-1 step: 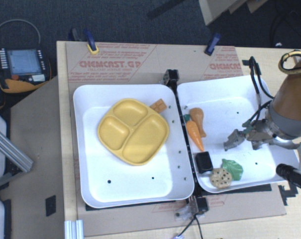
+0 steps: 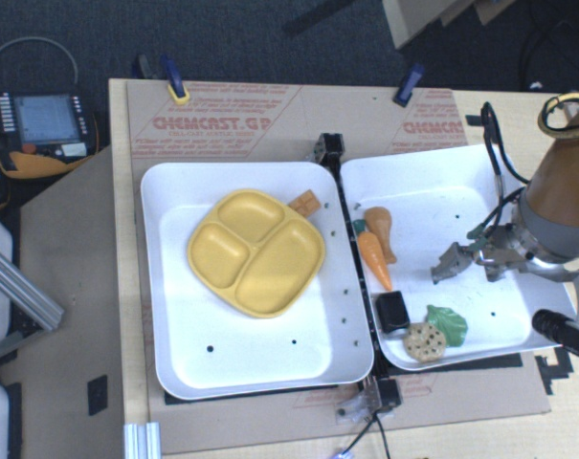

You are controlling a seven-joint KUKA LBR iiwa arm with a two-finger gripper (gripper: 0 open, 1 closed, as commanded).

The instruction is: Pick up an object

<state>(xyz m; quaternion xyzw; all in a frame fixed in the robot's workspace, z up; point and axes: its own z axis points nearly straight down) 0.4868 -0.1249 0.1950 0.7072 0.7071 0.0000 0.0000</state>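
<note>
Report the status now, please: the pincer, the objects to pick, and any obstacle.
Pincer over right bin, holds nothing. Carrot, black block, cookie, green piece lie in the bin, untouched. Nothing blocks them.

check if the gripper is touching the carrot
Apart: the camera view shows bare white bin floor between the gripper and the carrot.
</note>
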